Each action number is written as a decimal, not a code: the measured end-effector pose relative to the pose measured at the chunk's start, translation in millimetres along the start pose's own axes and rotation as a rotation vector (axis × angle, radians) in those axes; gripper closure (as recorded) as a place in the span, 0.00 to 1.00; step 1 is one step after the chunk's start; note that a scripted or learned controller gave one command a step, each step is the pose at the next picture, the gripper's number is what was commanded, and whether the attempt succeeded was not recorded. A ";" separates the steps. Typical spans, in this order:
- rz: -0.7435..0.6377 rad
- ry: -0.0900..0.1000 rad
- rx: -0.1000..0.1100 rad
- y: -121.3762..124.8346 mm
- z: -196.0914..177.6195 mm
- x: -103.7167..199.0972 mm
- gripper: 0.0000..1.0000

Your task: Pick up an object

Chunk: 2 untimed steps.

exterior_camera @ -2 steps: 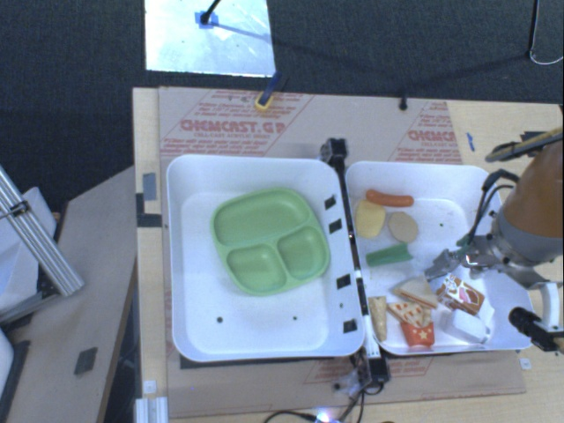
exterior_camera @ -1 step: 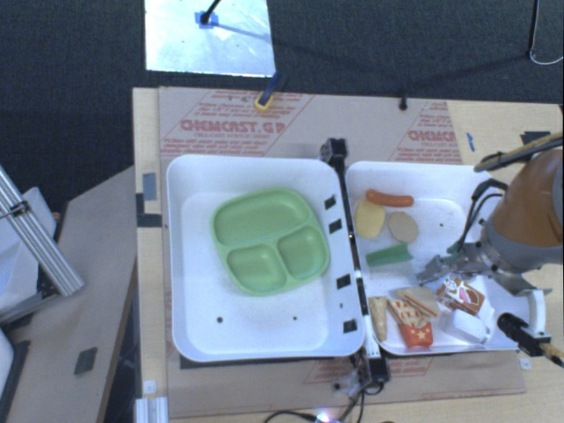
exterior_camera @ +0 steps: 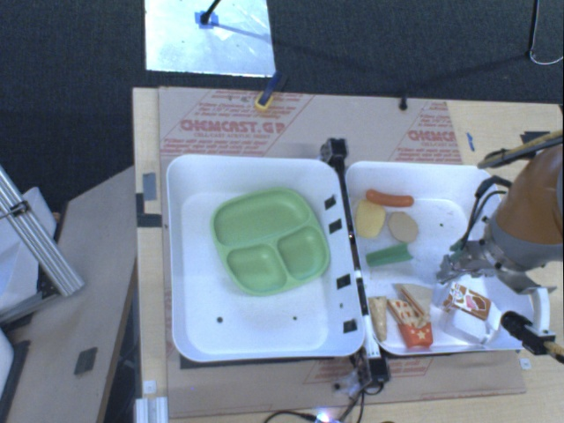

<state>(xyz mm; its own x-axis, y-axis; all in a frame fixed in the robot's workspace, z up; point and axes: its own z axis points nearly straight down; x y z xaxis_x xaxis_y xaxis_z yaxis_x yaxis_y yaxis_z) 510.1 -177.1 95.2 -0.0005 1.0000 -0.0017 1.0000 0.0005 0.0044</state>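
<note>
Nearest me, a red pizza slice (exterior_camera: pixel 412 315) lies in the right bin (exterior_camera: pixel 441 203). My gripper (exterior_camera: pixel 460 271) hangs just above a small carton (exterior_camera: pixel 467 305); I cannot tell its jaw state. A green plate (exterior_camera: pixel 269 240) fills the left bin (exterior_camera: pixel 189 236).

Arm (exterior_camera: pixel 529 214) low, gripper (exterior_camera: pixel 454 270) down.

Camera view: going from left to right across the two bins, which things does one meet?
Green divided plate → yellow piece → green stick → round tan piece → red-and-white carton → gripper.
</note>
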 end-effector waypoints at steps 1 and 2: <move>-0.003 -0.001 -0.003 1.0 -64.0 -3.3 1.00; -0.004 -0.001 -0.003 12.3 -113.6 -1.5 1.00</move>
<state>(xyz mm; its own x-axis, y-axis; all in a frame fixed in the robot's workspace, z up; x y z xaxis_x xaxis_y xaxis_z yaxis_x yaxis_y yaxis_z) 521.9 -178.4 208.8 -0.0048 1.0000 -0.0025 1.0000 0.0048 0.0074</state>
